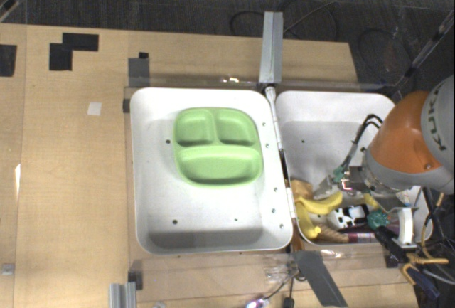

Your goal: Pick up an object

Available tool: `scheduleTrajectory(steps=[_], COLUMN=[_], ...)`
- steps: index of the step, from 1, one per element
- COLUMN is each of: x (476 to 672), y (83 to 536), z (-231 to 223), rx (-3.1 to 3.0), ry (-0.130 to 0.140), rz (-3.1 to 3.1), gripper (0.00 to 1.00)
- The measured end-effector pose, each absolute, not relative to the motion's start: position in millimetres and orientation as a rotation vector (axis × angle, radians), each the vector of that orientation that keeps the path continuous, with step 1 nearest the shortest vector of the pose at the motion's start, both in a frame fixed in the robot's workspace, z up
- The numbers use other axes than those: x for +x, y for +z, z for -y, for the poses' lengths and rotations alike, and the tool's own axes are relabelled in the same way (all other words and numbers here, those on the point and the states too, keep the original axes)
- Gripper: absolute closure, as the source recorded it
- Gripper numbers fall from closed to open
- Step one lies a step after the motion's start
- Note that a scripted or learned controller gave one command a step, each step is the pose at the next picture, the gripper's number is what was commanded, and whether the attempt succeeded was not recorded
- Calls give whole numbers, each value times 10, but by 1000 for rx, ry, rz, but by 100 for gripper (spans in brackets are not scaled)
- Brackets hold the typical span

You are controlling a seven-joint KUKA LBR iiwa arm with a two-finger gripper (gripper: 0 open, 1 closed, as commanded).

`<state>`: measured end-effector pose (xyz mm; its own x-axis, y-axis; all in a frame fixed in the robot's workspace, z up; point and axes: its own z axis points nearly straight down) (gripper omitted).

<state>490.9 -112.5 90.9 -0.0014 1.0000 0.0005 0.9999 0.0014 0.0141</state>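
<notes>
In the right bin's [320, 111] near-left corner lay a banana [318, 205], its long axis pointing toward the gripper [353, 194] just beside it; the gripper's opening was impossible to tell.

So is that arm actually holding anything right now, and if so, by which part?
It cannot be told. The arm's wrist covers its gripper, which hangs low over the pile in the right bin, beside the banana.

banana [318, 205] | yellow, curved, lying flat | right bin, near-left corner, among other small items
</notes>
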Motion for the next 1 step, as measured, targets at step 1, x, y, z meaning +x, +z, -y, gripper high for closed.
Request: scheduleTrajectory(steps=[1], x=[4960], y=[1042], z=[1106], rx=[2203], ry=[32], rz=[-2213], gripper=[100])
